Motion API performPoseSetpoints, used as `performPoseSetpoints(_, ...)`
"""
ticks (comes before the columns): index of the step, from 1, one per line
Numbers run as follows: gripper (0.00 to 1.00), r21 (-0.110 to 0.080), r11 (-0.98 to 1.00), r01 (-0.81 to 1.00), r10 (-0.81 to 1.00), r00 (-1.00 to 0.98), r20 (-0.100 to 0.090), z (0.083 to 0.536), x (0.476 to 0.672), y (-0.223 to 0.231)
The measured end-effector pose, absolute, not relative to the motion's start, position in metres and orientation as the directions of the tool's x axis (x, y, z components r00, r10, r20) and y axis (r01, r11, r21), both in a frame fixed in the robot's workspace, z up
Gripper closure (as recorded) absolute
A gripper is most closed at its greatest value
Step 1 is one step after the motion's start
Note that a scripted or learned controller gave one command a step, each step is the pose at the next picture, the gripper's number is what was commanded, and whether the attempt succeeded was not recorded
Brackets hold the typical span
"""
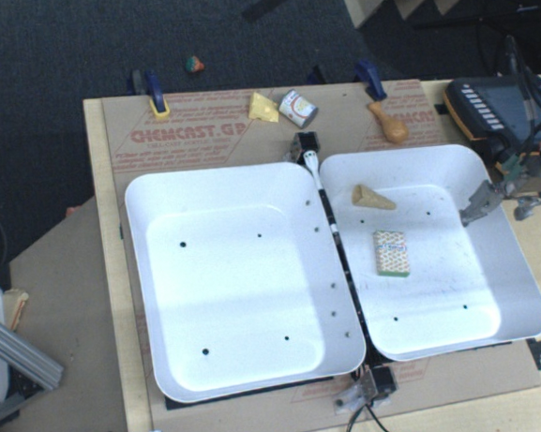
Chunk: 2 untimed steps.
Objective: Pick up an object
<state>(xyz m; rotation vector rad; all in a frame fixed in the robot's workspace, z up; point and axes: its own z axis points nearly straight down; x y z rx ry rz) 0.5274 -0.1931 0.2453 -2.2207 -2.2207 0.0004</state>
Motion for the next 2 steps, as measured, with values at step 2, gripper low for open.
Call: performPoseSetpoints(2,0.00,0.002,0.006,1.000,1.000,-0.006,0.000,0.096,0.549,-0.096)
